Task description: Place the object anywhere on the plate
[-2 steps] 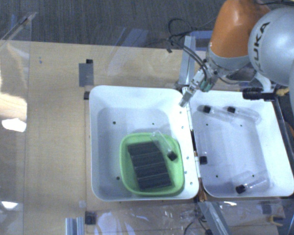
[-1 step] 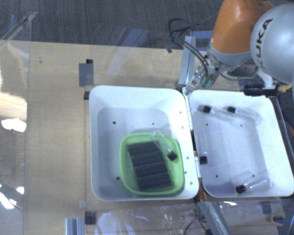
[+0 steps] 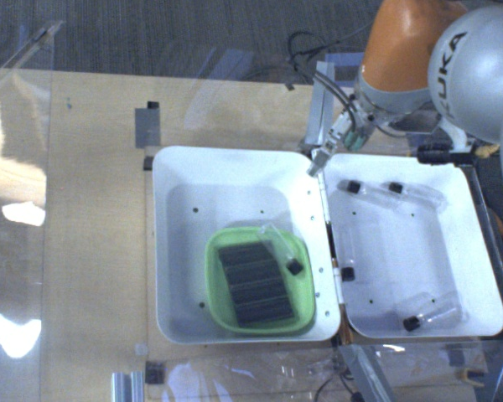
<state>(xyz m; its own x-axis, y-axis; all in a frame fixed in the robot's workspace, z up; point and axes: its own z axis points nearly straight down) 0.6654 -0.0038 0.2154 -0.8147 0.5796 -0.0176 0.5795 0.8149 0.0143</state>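
Two white bins on pale wood bench; grey carpet behind.

Light is even and fairly bright, falling from above. The two shallow white plastic bins come close to washing out, with only soft grey shading along their inner walls. Glare patches sit on the pale wooden bench top at the left — one broad and warm, two smaller white ones nearer. The far dark floor stays dim and grainy. The picture is low in resolution; the grey and orange arm looks soft-edged — slightly blurred.
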